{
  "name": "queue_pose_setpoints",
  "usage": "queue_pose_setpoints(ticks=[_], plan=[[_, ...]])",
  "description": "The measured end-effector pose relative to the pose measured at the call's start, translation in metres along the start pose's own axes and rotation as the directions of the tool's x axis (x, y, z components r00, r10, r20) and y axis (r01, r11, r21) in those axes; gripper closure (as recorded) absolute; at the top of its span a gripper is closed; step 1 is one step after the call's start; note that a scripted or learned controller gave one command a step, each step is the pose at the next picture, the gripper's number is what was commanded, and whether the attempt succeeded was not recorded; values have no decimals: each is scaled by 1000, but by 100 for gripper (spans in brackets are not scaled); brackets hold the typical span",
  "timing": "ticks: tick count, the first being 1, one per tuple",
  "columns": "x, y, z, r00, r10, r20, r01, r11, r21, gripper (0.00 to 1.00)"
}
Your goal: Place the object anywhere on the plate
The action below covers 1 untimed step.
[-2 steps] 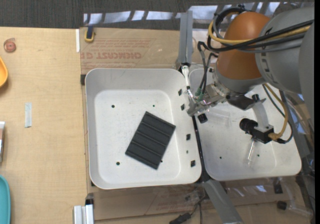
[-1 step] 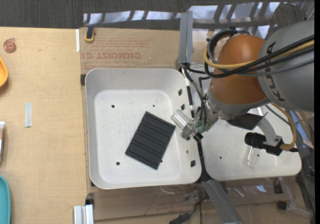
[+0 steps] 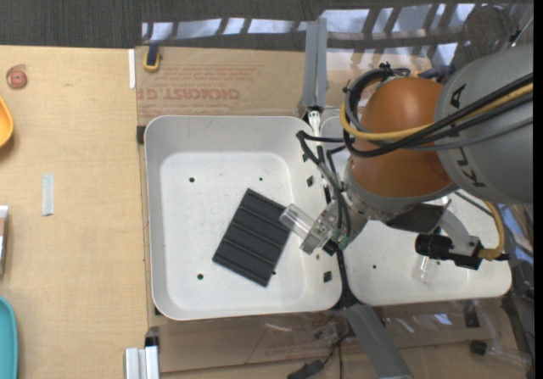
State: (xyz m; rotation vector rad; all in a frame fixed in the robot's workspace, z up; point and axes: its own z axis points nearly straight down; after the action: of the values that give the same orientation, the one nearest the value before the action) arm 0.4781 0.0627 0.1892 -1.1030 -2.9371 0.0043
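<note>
In the left bin [image 3: 170, 199], a dark ribbed rectangular plate [image 3: 254, 236] lies flat, tilted so its long axis runs from about one o'clock to seven o'clock. The arm [image 3: 407, 148] reaches in from three o'clock, its orange band bulging over the seam between the two bins. The gripper [image 3: 312, 230] hangs at the plate's three-o'clock edge, and a small clear object [image 3: 297, 219] — translucent, hard to make out — sits at its tip, just touching or overlapping the plate's upper right corner. Whether the fingers are apart or pressed onto that clear piece cannot be told from this slant; the wrist hides the gap.

Judging by the layout, the step in hand is the placing itself: the object has reached the plate's border but is not clearly over its middle. The next move likely calls for a short shift toward nine o'clock, so the piece rests well inside the ribbed surface, then a release and a straight lift away. The right bin [image 3: 475, 284] lies under the arm, at four o'clock of the plate.
</note>
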Motion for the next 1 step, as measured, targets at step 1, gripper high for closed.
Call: queue_pose_setpoints(ticks=[1], plan=[[0, 0, 0, 1000, 0, 0, 0, 1000, 0, 0]])
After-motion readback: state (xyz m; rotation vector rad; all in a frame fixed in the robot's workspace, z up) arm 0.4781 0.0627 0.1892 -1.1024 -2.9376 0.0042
